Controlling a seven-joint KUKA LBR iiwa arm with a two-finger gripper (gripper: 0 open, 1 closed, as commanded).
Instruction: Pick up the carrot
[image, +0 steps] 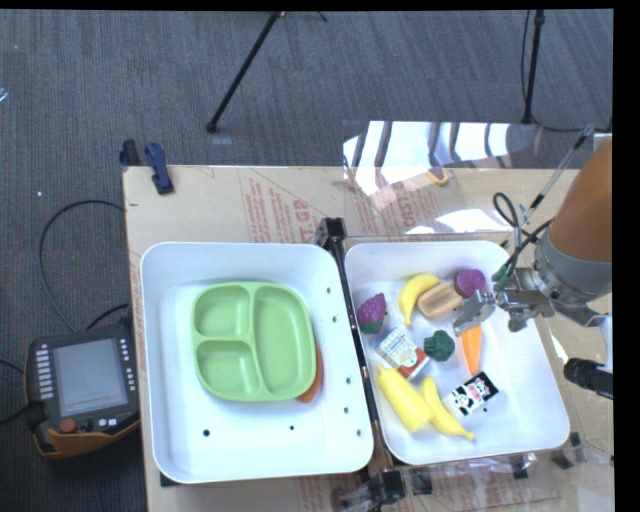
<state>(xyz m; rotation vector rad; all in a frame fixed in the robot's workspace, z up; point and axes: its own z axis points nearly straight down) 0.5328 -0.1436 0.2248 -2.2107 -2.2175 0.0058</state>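
Metal gripper (478, 312) hangs over the right white plastic bin (555, 400), just above the small orange carrot (472, 350). I cannot tell its state. Green broccoli (439, 346) sits just left.

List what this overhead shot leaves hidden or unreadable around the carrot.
- Carrot: its upper end is covered by the gripper.
- Red item in the left bin: mostly hidden under the green plate.
- Small packet: label too small to read.
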